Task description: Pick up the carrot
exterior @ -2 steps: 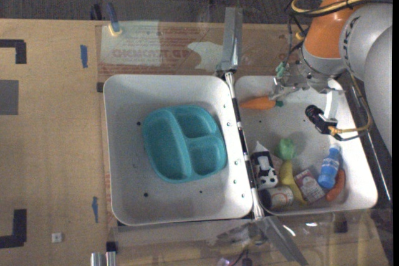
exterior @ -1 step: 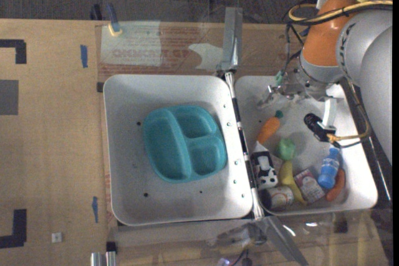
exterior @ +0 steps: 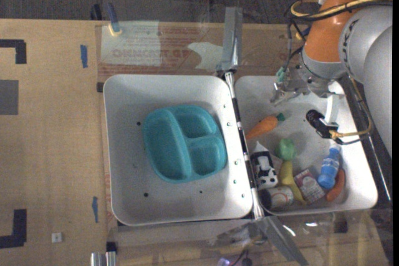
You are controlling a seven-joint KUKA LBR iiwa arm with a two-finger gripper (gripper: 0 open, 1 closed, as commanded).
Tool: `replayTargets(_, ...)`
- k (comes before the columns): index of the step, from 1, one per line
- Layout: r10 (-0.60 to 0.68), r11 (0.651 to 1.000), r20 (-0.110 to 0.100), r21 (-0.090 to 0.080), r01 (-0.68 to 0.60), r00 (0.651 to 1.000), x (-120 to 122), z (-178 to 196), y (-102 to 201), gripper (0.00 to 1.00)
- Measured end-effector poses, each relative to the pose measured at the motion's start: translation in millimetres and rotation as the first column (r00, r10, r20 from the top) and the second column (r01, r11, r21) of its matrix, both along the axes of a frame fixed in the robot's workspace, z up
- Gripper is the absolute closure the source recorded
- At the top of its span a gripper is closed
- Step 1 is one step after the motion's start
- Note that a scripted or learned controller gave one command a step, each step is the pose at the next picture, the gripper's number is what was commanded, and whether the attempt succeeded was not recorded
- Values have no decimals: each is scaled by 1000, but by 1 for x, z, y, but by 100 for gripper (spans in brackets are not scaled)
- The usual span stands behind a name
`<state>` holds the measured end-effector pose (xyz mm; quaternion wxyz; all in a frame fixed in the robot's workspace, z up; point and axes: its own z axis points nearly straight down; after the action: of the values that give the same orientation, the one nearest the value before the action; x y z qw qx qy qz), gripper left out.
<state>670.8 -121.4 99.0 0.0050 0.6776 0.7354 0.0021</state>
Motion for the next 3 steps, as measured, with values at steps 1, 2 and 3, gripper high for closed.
replayTargets(1,0,1000,0,0,0,1000,0,0,0,0)
replayTargets(2,78,997,-10,4,-78,997,-36,51,-13,0)
replayTargets(3,238,971,-3,2,-238,971,-32,-11,17,0)
